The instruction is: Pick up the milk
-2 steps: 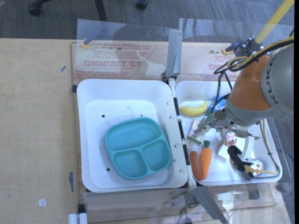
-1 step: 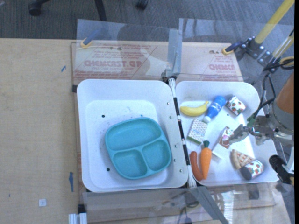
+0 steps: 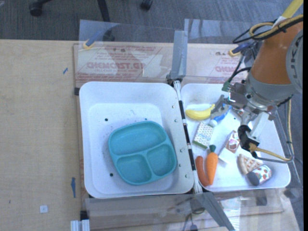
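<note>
Gripper (image 3: 225, 109) hangs low over the back part of the right bin (image 3: 284, 179), just beside the banana (image 3: 199, 112), and we cannot tell whether it is clenched or released. A small white-and-blue item (image 3: 217, 120) lies right under it.

We take the milk (image 3: 203, 134) to be the small white carton with greenish print, lying tilted near the bin's left wall, between the banana and the carrot (image 3: 211, 162). Its label is too small for us to read.

A pizza slice (image 3: 248, 163) lies toward the right bin's front. The left bin (image 3: 91, 105) holds a teal divided plate (image 3: 142, 152).

Behind both bins lies a cardboard sheet (image 3: 115, 64) with red lettering. It appears upside down to us, and we cannot read it with any confidence.
</note>
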Controlling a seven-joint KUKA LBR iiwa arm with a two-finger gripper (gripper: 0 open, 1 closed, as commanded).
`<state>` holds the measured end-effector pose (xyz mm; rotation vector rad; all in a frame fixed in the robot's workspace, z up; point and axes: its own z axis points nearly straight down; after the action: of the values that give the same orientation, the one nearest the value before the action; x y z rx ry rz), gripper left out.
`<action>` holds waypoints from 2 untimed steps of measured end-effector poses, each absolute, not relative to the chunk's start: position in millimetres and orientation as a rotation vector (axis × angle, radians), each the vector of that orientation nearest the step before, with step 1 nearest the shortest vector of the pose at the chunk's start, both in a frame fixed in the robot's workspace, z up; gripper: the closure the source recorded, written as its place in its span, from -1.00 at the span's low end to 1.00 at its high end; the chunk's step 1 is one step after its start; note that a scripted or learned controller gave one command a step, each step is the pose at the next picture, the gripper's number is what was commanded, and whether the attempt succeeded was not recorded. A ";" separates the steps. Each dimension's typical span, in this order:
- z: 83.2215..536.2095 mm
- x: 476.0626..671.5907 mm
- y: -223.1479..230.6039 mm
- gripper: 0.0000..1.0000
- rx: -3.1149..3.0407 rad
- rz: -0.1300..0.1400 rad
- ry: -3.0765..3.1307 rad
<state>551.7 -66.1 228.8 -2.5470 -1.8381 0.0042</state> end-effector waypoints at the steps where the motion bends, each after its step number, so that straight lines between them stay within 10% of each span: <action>1: 236.6 552.6 -65.6 1.00 -2.544 0.010 -1.842; 2: 122.0 554.2 -109.4 1.00 -2.805 -0.018 -1.431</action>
<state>554.2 -109.4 122.0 -2.8050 -1.4314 -0.0181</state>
